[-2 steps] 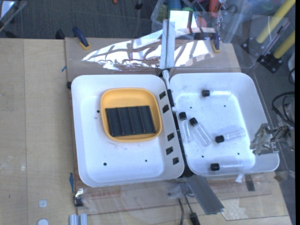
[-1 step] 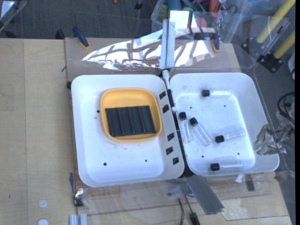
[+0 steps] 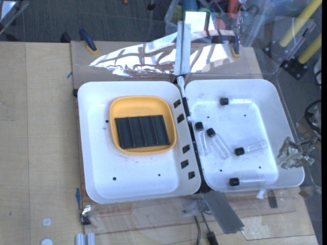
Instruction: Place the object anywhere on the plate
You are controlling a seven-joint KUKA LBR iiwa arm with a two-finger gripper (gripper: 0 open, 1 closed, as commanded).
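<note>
A yellow plate [image 3: 118,111] lies in the left bin [image 3: 97,172], a little left of its middle. A black ridged rectangular block [image 3: 142,131] rests flat on the plate and covers most of its floor. In the right bin [image 3: 265,93] lie several clear plastic vials with black caps: one near the back [image 3: 236,101], two close together near the middle [image 3: 214,142], one toward the right [image 3: 250,148], and one at the front [image 3: 246,180]. All the vials lie on their sides.
A row of small black tabs [image 3: 185,137] runs along the divider between the bins. A metallic tangle [image 3: 294,154] sits at the right bin's right rim. Crumpled foil [image 3: 153,57] lies behind the bins, and a box of coloured clutter [image 3: 219,4] stands farther back.
</note>
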